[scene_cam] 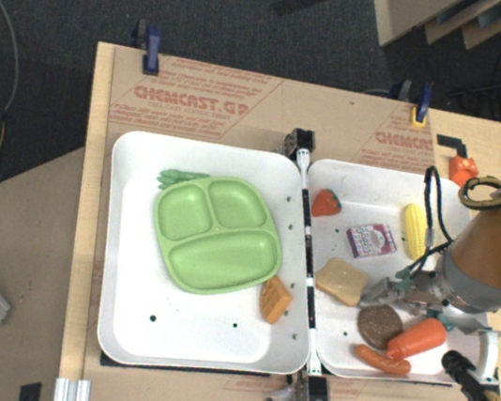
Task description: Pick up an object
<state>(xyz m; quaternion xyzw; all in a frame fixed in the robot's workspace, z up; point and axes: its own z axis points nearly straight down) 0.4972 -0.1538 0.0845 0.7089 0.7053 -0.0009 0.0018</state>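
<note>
Nearest the camera, a small orange sausage (383, 361) lay along the front wall of the right bin (338, 360), under the arm.
From the gripper (394, 290), low over the right bin's middle, whether it was open or closed could not be told, since the grey wrist hid much of it and nothing showed between its tips. Just beside it lay a tan bread slice (341, 280), a brown round patty (380, 325) and a carrot (419, 337), its long axis slanting, its point toward the front left. Farther back sat a purple packet (370, 239), a yellow corn cob (413, 229) lying front to back, and a red strawberry (326, 203). The left bin (128, 250) held a green divided plate (217, 234) and an orange wedge (276, 300) by the shared wall.
</note>
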